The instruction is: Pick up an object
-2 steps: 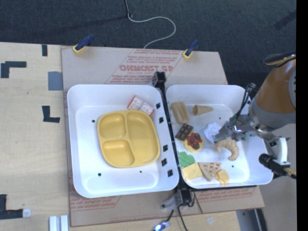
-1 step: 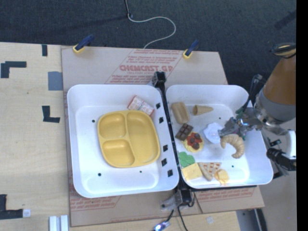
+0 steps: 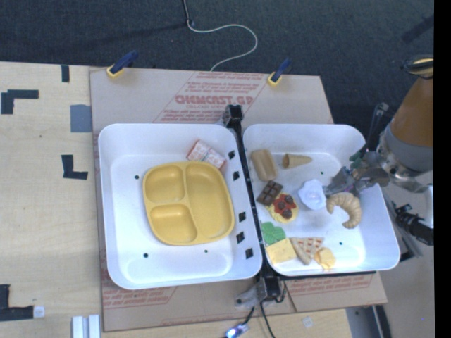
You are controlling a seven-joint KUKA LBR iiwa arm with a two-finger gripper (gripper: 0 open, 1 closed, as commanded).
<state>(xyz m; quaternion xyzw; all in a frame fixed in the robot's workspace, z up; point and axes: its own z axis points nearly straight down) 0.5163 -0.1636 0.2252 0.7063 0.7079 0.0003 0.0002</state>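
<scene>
The right bin [image 3: 366,255] holds several toy foods: a bread piece [image 3: 264,164], a cone [image 3: 297,160], a chocolate bar [image 3: 269,191], a berry tart [image 3: 285,206], a pale blue-white object [image 3: 311,194], a croissant [image 3: 347,207], a green leaf [image 3: 273,232], a cheese slab [image 3: 280,250], a waffle wedge [image 3: 307,248] and a small yellow piece [image 3: 325,258]. My gripper [image 3: 345,182] hangs low at the bin's right side, just above the croissant and right of the pale object. Nothing shows between its fingers.
The left bin [image 3: 123,259] holds a yellow divided plate [image 3: 187,203] and a small pink-white packet [image 3: 206,153] at its far edge. A black divider with clips [image 3: 243,189] runs between the bins. The grey arm with its orange band [image 3: 416,118] comes in from the right.
</scene>
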